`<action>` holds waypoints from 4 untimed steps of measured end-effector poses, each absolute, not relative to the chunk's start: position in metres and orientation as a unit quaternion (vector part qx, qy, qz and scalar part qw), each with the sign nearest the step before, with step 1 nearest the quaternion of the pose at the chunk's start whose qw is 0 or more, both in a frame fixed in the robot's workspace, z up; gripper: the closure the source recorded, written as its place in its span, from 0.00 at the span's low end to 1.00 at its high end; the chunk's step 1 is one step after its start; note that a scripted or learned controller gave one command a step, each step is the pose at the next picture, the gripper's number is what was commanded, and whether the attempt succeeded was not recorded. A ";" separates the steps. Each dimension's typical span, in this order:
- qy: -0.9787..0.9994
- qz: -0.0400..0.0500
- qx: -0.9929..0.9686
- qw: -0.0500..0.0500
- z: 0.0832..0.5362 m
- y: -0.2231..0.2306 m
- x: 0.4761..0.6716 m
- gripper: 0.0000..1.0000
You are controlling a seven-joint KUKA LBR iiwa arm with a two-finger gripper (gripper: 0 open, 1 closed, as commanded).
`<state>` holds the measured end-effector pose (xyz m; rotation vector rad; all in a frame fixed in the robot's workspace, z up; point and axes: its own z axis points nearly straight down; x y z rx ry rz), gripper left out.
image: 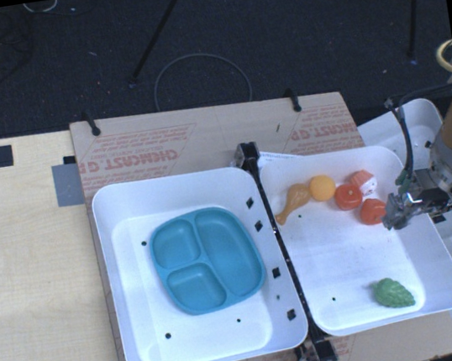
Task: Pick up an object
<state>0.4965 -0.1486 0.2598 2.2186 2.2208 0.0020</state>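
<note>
1. Camera view, the pieces: the right white shallow plastic bin (pixel 358 316) carries a row of small toys along its far edge: a tan drumstick-shaped toy (pixel 292 201), a small orange ball (pixel 322 187), a round red tomato-like toy (pixel 348 196), a red-and-white toy (pixel 363 181) and a second red round toy (pixel 373 211). A green leafy toy (pixel 393 292) lies alone near the bin's near right corner. The left white shallow plastic bin (pixel 123 226) holds a blue three-compartment plastic plate (pixel 207 259).

2. Camera view, the arm: the end effector (pixel 399 213) sits at the right bin's right edge, just beside the second red round toy. I cannot tell whether it is released or clenched, and nothing is visibly gripped.

3. Risks, as I judge them: the red toys are round and packed close, so a closing grasp may squeeze one out sideways or nudge its neighbours. Working this near the bin wall, the end effector could strike the rim, or pin a toy against the wall instead of lifting it.

4. Hard to make out: the end effector reads as a dark, blurred cluster of metal and cable. Whether it touches the red toy or merely hangs above it is unclear from this slant. The arm is cut off at the right, and the red-and-white toy's exact form is too small to name.
</note>
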 end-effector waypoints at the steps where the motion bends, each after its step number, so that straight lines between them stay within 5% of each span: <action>1: 0.708 0.000 0.706 -0.002 0.263 -0.099 0.494 1.00; 4: 0.709 -0.002 0.705 -0.003 0.228 0.056 0.493 1.00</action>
